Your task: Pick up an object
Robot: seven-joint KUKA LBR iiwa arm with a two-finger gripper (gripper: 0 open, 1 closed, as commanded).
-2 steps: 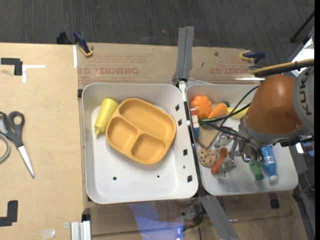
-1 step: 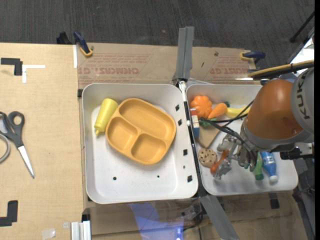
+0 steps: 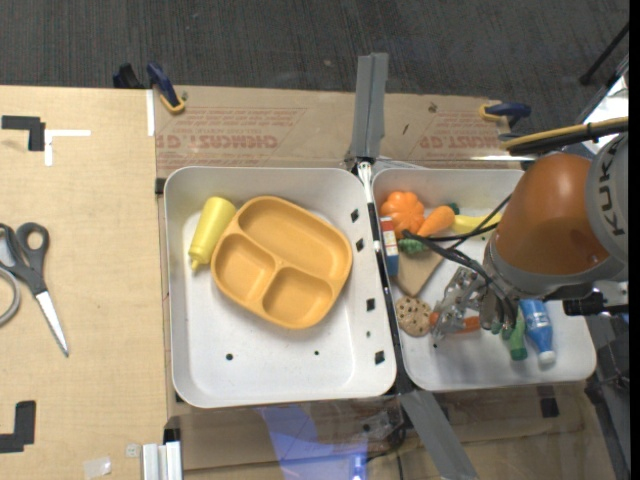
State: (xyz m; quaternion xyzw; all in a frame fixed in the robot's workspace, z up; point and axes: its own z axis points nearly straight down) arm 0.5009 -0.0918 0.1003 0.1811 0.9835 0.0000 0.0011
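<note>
My gripper [image 3: 453,311] hangs low over the right bin [image 3: 500,373], under the arm's orange band [image 3: 548,218]. It sits just right of a brown cookie [image 3: 411,314] and a tan toast slice [image 3: 417,273]. A small orange-red item [image 3: 458,321] lies right at the gripper's tip; whether it is gripped is unclear. Right of the gripper lie a blue bottle [image 3: 538,330] and a green item [image 3: 515,340]. At the bin's far end are an orange pepper [image 3: 402,209], a carrot [image 3: 435,220] and a yellow banana [image 3: 468,224], partly covered by the arm.
The left bin [image 3: 200,358] holds a yellow divided plate [image 3: 280,260] and a yellow bottle [image 3: 208,230]. A red, white and blue tube [image 3: 389,246] lies along the divider. Scissors [image 3: 35,280] rest on the bench at the far left. Blue clamps [image 3: 165,86] hold the cardboard behind.
</note>
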